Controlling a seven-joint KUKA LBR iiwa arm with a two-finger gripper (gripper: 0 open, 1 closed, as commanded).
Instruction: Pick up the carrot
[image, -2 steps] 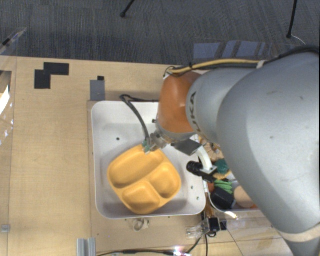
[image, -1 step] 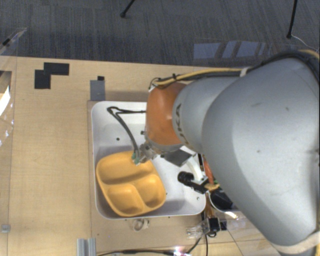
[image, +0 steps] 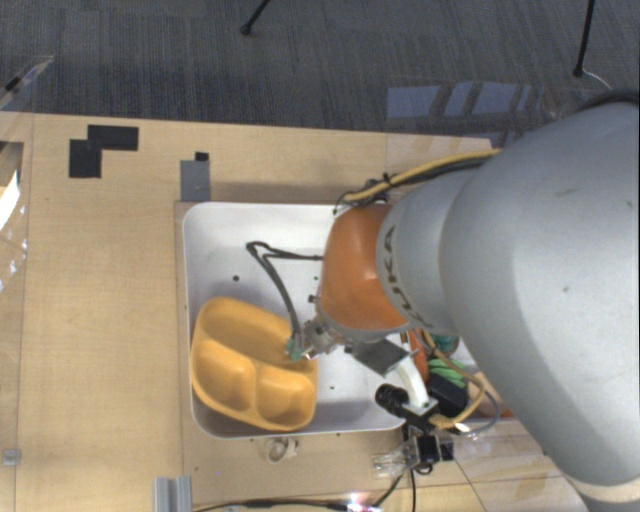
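Note:
The carrot (image: 424, 362) shows as a small orange piece with green leaves (image: 449, 379) beside it. It lies under the arm near the front of the right bin, and most of it is hidden. My gripper (image: 299, 346) is lowered into the left bin (image: 215, 235), to the left of the carrot. It sits at the right rim of a yellow two-part dish (image: 248, 370). The orange wrist band and grey arm cover the gripper from above.
The yellow dish fills the front left corner of the left bin. A thin black cable (image: 268, 258) loops over the bin floor behind the gripper. The big grey arm covers the right bin. Black marks (image: 100, 148) sit on the wooden bench at back left.

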